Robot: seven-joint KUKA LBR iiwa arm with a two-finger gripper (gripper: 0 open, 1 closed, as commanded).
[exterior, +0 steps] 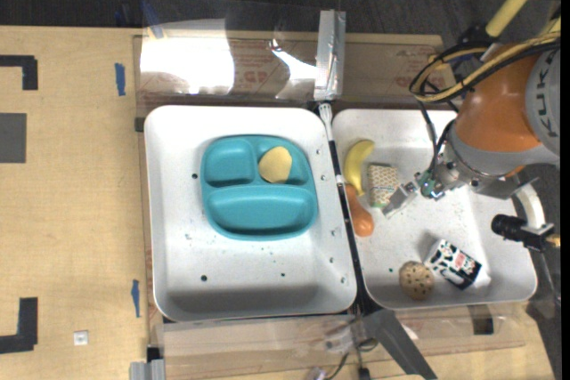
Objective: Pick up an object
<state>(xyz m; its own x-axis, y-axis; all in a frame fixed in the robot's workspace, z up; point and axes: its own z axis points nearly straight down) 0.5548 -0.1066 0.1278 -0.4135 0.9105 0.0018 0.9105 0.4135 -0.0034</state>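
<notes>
From the camera above, my pincer (403, 194) reaches in from the right over the right bin (508, 276), low beside a patterned wedge-shaped block (382, 181). Whether its fingers are spread or closed I cannot tell, and nothing is visibly between them. Just left of the block lie a banana (358, 163) and, below it, an orange carrot-like piece (361, 218) against the divider. Nearer the front sit a speckled cookie (416, 278) and a small black-and-white carton (454, 264), just beside each other. In the left bin (178, 280) a teal divided tray (256, 209) holds a yellow lump (275, 164) in its upper right compartment.
</notes>
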